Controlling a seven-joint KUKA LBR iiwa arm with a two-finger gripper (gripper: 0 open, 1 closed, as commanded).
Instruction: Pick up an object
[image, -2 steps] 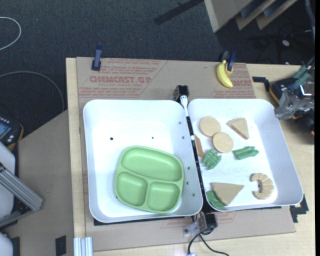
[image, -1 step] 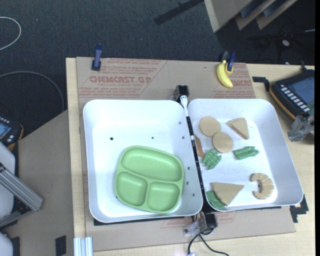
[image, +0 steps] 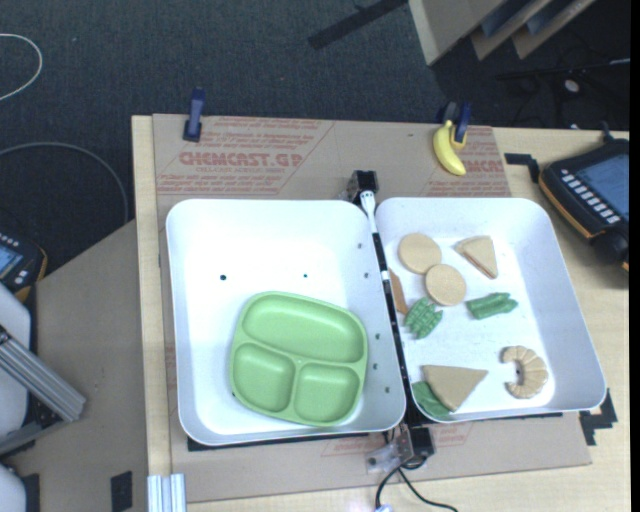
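Near edge of desk (image: 100, 300): black cable (image: 395, 492) runs off below the seam between the bins. Left bin (image: 200, 240): one light green divided tray (image: 298, 357), three compartments, lying flat in the near half, slightly right of centre; far half of that bin is bare white apart from two small dark specks. Right bin (image: 560, 290) has all the small pickable items, toy food by the look of it. Nearest there: tan wedge (image: 452, 383) at the near-left corner, lying over a dark green piece (image: 428, 402) that sticks out on its left; tan curled croissant-like piece (image: 525, 370) to its right, apart from it. Mid bin: ridged green piece (image: 423, 318) near the left wall, smoother green piece (image: 490, 306) just right of it, thin brown stick (image: 397, 293) against the left wall. Further back: two tan discs, near disc (image: 445, 285) and far disc (image: 419, 252), touching or nearly so; second tan wedge (image: 480, 256) just right of the far disc. Black clip (image: 363, 184) at the far end of the seam. Behind the bins, on the printed cardboard sheet (image: 250, 150): yellow banana (image: 449, 150) by a blue clamp (image: 457, 118), another blue clamp (image: 194, 115) far left. Control pendant (image: 598, 190) at far right.
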